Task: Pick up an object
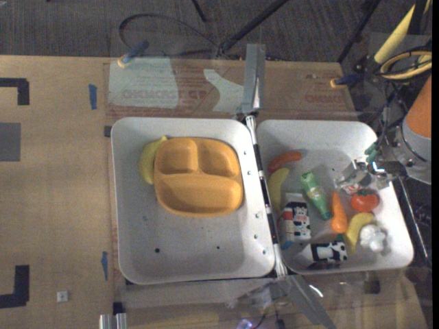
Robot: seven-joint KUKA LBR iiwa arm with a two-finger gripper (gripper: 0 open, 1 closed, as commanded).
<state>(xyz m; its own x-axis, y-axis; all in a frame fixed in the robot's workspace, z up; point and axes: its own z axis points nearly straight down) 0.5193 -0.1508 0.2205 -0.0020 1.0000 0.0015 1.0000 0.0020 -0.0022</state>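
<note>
my gripper [357, 175] hovers just above the red tomato [365, 201] in the right bin [405, 249], finger spacing i cannot tell; the tomato looks light, smooth and round, best pinched across its middle.

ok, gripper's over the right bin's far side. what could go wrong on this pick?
1. Clutter: the gripper hangs just above the tomato, with the carrot and a lemon-like yellow piece packed close by. A descent may nudge neighbours or pinch two things.
2. It sits near the right bin wall, so a finger might clip the rim.
3. The tomato is round and could squirt out.
</note>
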